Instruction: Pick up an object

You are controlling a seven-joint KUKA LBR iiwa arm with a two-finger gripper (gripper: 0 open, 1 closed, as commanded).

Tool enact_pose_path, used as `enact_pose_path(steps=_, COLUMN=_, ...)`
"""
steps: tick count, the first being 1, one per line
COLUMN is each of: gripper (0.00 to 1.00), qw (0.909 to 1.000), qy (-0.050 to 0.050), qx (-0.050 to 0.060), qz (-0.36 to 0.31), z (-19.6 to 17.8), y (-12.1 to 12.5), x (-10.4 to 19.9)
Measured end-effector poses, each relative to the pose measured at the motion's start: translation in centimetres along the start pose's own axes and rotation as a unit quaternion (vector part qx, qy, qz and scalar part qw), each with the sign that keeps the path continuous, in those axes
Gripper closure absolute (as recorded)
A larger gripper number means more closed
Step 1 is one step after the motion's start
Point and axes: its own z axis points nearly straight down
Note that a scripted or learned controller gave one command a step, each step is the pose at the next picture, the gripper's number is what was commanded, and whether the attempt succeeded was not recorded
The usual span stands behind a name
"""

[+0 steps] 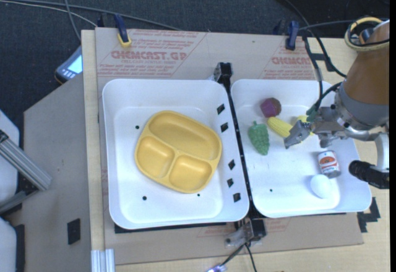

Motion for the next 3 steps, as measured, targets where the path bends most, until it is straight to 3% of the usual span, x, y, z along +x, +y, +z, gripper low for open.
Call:
enact_pose_path(steps=1, gripper=0.0, qw=1.0, qy=-0.001, qx=-0.006, qz=-0.001, z=-0.6, y=0.3, x=0.0)
enact_pose_path(steps=3, gripper=0.0, qw=1.0, qy=0.0, qx=-0.004, qz=-0.001, z=10.3, y=1.0, x=0.7)
